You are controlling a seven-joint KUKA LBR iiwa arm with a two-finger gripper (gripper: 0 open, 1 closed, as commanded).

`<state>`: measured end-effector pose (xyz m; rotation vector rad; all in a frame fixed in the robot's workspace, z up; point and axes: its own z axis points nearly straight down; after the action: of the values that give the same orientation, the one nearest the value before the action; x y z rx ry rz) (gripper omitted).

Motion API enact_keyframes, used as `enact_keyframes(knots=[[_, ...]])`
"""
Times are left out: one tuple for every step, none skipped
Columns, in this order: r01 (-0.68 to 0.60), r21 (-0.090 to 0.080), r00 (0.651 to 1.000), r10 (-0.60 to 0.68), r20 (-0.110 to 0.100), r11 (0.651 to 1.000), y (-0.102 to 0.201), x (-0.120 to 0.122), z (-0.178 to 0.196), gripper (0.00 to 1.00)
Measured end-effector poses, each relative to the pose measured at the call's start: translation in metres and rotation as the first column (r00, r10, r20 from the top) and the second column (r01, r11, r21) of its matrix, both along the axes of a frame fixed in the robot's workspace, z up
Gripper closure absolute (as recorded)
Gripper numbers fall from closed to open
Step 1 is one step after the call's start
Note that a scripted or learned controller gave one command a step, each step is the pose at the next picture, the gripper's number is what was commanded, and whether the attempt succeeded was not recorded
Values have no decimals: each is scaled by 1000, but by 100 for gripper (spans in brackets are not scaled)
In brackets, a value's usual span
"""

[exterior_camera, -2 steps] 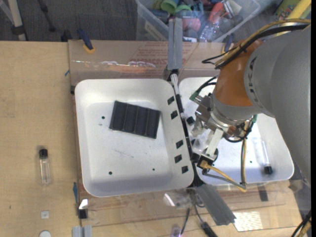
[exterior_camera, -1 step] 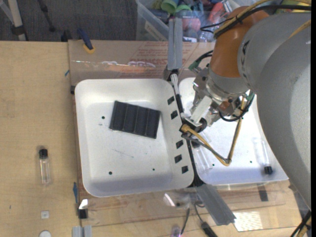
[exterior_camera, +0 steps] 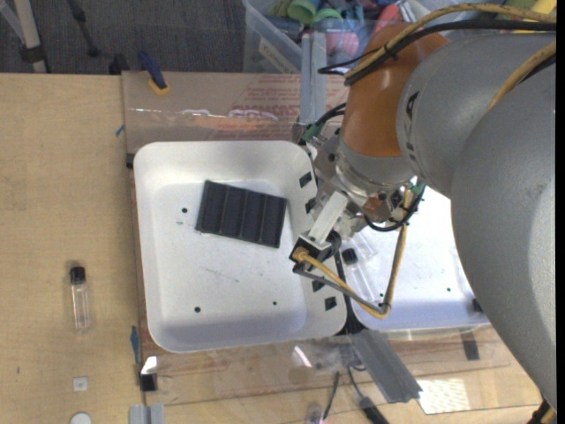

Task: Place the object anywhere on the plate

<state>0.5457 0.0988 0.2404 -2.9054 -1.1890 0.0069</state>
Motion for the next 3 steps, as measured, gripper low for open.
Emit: enact_keyframes(knots=[[81,-2,997,-81,0,997,71,-64,-29,100],[88,-1,996,-88,1,996,126,-68,-102,100],[-461,0,888,461,4,888,125,-67,-57,100]])
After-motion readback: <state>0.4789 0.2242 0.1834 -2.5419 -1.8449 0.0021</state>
